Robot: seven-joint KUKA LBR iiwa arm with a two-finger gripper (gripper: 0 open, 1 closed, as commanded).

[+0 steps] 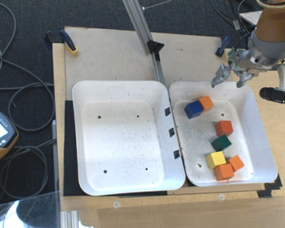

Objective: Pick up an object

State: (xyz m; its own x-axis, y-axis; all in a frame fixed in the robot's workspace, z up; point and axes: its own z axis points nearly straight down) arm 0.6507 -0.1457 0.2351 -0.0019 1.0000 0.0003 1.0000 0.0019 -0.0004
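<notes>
above the far rim of the right bin i hang, my gripper with its jaws spread apart and nothing between them. below me in that bin lie the blocks: a blue block touching an orange block, a red block just above a green block, then a yellow block beside two more orange ones near the front wall. the left bin sits alongside.
</notes>
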